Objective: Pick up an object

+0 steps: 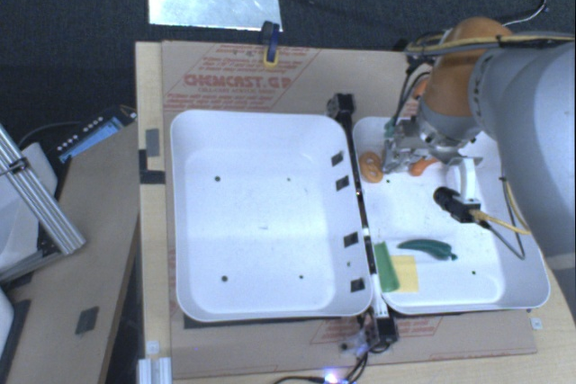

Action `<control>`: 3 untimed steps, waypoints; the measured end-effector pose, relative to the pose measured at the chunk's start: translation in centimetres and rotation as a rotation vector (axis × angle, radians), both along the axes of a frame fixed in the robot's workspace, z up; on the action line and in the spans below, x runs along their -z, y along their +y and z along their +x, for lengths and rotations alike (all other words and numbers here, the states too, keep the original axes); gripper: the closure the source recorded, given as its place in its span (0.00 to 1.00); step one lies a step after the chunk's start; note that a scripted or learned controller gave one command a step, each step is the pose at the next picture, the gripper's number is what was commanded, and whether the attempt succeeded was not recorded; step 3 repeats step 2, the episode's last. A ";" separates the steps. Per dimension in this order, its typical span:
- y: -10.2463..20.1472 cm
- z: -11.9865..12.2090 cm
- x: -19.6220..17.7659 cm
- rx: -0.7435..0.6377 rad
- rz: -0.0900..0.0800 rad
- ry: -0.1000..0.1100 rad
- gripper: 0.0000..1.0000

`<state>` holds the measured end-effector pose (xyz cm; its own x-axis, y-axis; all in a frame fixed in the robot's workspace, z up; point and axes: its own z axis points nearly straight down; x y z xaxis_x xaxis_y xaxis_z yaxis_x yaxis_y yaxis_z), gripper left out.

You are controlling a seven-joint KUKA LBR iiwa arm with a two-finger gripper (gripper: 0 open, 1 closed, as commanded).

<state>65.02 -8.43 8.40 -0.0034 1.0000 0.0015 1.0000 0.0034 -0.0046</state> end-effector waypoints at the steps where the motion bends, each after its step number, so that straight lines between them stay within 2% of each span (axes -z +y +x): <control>1: -0.2 1.1 0.4 0.002 0.005 0.036 1.00; 3: -0.2 1.1 -0.6 0.000 0.004 0.036 1.00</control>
